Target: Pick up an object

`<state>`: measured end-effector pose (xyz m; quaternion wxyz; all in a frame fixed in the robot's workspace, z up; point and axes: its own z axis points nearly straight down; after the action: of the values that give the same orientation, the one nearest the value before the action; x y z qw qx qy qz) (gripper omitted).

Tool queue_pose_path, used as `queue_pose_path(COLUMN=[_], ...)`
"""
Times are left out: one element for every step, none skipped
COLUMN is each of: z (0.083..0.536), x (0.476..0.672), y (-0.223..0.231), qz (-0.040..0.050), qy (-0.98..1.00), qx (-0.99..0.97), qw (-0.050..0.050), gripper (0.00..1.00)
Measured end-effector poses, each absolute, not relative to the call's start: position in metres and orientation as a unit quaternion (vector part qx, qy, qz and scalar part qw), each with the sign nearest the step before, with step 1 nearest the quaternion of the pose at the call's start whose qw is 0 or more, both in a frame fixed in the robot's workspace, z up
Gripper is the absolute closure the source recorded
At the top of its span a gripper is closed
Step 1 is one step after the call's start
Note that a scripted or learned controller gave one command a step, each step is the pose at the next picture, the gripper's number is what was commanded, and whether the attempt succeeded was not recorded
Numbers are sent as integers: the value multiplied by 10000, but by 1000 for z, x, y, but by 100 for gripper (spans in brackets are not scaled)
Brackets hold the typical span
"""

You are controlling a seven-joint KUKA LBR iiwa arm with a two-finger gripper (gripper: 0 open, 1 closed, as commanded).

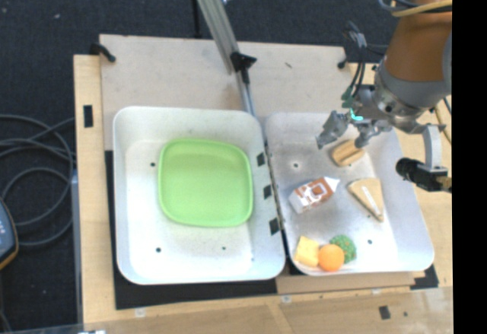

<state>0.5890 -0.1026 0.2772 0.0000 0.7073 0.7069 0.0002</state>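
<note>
On the desk (183, 66), the left bin (129, 173) holds a green plate (205, 182). The arm (415, 43) reaches over the right bin (403, 241). Its hand (346, 131) hangs with fingers spread, released, gripping nothing, directly above a tan bread roll (348, 153). Below the roll lie a brown-and-white carton (313, 194) and a wedge (367, 197). Farther below the roll sit a yellow block (307, 252), an orange (330, 258) and a green piece (345, 246).

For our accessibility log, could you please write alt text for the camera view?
The gripper hangs over the right bin, just above a tan bread-like piece, with a small carton, a wedge and toy foods nearby. The left bin holds a green plate.
</note>
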Motion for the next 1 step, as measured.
queue_pose_path(z=[277], x=[589], y=[-103], qz=[2], qy=[7069], qx=[7073], qw=[0], gripper=[0])
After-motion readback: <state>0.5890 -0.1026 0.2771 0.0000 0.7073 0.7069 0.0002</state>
